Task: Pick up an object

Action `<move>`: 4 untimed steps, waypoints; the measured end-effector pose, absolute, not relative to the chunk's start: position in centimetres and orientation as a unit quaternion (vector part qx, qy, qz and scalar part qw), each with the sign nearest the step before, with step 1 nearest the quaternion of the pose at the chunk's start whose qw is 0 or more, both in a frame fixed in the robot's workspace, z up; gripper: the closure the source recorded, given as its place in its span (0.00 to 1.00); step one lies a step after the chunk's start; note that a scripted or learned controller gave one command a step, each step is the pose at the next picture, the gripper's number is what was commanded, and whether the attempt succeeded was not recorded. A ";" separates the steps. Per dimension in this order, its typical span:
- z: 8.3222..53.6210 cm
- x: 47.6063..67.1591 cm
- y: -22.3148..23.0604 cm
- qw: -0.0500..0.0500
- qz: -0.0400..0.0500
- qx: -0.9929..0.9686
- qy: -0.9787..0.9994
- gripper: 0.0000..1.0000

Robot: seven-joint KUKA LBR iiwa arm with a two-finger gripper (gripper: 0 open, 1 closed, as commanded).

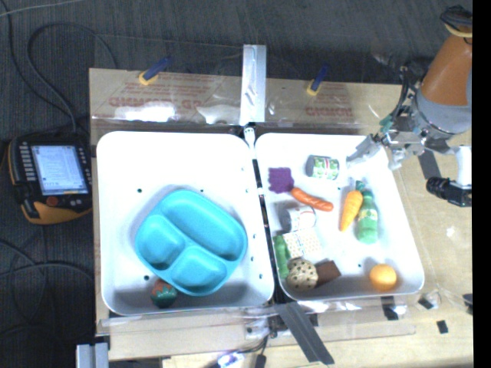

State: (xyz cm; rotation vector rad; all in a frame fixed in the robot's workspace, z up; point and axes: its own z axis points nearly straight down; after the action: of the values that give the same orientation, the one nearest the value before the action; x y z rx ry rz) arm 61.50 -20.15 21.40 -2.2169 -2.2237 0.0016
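Arm poised over the right bin's far right corner, nothing picked yet.

The gripper (367,151) hangs above the right bin (410,240), near the small can (323,166) by the far wall; how far it is open I cannot tell, and nothing shows in its grasp. A clean pick likely means dropping straight onto the can, apart from the carrot (350,208) and green bottle (367,218) along the right edge.

The arm (449,75) is showing a rounded orange band above a grey wrist, and metal brackets with thin cables are crowding the gripper (368,150), its pale fingers tapering; a black fitting is jutting out nearby.
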 end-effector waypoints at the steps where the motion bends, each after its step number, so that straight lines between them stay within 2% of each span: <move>1: 9.7 59.3 -20.2 0.000 0.000 -0.674 -0.739 0.00; 2: 9.0 58.6 -17.1 -0.006 -0.002 -0.702 -0.713 0.00; 3: 10.0 58.7 -16.9 -0.005 -0.003 -0.701 -0.713 1.00; 4: 16.3 60.8 -14.1 0.000 0.003 -0.860 -0.510 1.00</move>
State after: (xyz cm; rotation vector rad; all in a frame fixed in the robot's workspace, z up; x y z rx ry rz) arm 60.81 -14.13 16.26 -2.7019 -1.6038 0.0081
